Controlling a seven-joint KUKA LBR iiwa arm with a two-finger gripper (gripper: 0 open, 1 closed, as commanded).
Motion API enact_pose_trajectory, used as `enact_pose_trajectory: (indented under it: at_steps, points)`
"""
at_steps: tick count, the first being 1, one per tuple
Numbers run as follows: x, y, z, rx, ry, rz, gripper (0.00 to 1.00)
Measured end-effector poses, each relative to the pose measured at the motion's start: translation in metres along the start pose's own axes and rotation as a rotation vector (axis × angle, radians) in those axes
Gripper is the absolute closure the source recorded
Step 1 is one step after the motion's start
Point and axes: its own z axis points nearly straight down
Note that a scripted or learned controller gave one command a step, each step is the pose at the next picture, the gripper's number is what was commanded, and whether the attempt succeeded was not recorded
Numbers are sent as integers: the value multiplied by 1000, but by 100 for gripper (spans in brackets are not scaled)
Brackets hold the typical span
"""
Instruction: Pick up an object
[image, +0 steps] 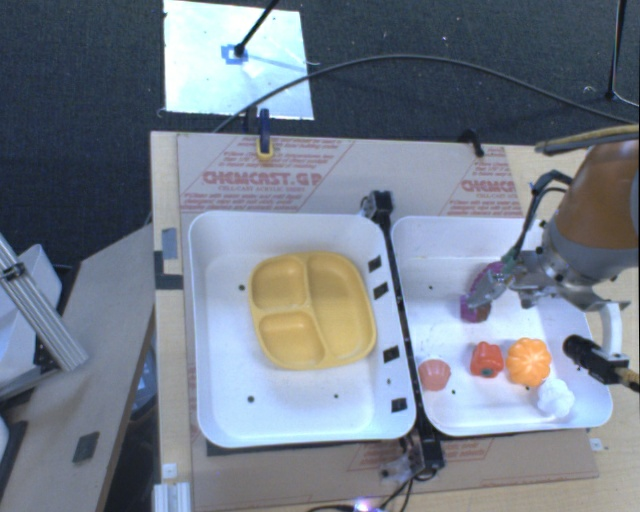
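Observation:
In the right bin lie a purple object, a pink cup-shaped toy, a red pepper, an orange pumpkin and a small white object. My gripper reaches in from the right and sits low over the middle of this bin. Its tip is right at the upper edge of the purple object, which pokes out below and to the left of it. Whether the tip touches the object is hidden from this angle.
The left bin holds a yellow divided plate. A black divider with clips runs between the bins. The arm's orange band hangs over the right bin's far right side.

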Motion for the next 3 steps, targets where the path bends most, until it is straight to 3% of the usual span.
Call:
enact_pose_trajectory:
  at_steps: [1, 2, 3]
  points:
    - [7, -6, 47, 0, 0, 0, 0]
    - [7, -5, 35, -4, -1, 1, 100]
    - [-1, -10, -23, -8, -3, 2, 100]
